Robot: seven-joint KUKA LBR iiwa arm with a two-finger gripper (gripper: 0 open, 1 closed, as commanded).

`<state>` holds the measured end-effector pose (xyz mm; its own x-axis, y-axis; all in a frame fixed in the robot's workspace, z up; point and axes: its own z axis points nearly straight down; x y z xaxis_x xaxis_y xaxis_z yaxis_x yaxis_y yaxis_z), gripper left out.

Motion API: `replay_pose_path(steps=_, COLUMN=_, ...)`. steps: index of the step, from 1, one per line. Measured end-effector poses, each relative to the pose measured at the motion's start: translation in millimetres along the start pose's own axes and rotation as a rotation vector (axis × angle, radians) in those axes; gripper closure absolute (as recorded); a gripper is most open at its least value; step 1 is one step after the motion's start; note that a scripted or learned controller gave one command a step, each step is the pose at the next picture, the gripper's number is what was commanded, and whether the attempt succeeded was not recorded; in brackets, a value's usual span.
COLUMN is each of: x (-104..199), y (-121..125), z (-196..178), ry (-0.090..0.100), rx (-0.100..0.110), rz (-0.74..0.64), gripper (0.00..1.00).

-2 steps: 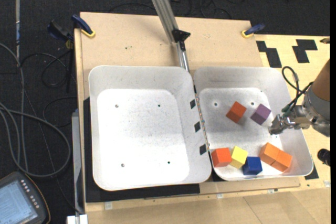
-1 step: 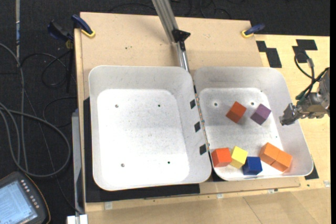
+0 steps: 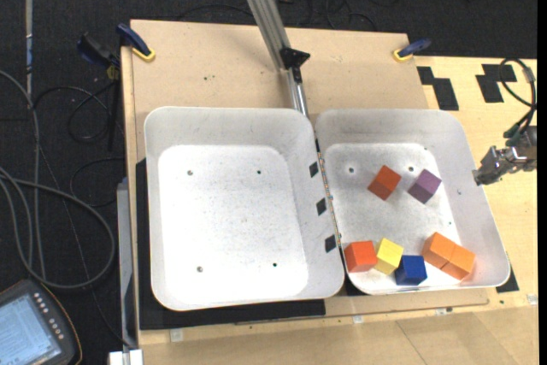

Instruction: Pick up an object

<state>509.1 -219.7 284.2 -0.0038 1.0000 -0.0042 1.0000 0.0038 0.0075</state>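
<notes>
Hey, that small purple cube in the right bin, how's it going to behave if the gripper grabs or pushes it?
The small purple cube looks rigid with flat faces, so it should probably slide rather than roll when pushed. It sits turned at an angle, so the gripper may need aligning or it could twist away. The orange cube beside it is apart, leaving likely finger room.

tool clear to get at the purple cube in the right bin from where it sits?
Probably yes. The tool sits just outside the right white bin's edge, and the small purple cube lies apart from the orange cube beside it, with bare floor between it and the tool.
</notes>
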Motion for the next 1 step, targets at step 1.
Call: replay_pose_path(steps=1, x=50.7, y=4.7, z=16.5, ry=0.005, rx=0.008, rz=-0.004, gripper=1.00)
